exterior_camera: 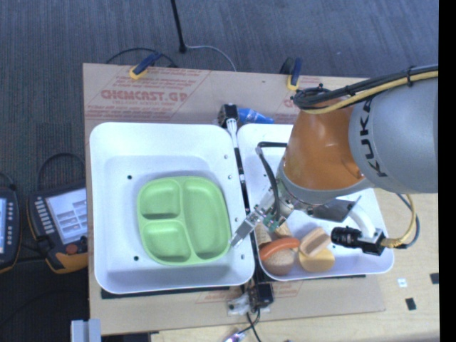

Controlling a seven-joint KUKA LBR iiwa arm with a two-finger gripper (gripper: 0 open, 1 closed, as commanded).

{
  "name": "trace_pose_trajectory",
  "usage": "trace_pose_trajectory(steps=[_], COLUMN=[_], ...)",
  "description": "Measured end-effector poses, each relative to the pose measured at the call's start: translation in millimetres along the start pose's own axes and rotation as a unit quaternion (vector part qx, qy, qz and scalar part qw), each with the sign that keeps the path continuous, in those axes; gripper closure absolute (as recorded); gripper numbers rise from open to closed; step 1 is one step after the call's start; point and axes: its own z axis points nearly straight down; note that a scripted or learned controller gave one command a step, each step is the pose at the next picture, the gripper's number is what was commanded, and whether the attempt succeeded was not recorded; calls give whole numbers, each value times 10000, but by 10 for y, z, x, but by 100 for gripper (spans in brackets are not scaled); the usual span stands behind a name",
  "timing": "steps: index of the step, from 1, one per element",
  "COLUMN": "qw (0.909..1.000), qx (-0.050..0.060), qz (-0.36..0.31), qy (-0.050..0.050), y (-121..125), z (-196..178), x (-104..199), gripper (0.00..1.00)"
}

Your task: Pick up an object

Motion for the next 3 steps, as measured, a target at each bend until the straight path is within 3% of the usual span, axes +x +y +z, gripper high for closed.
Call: trace_pose_trajectory(steps=[1,3], qw=[9789,9789], qx=[-2,-3], qz=[-2043,-2044], qy=[-1,0], y=[18,19], z=[0,0], x=[19,19], gripper=[0,0])
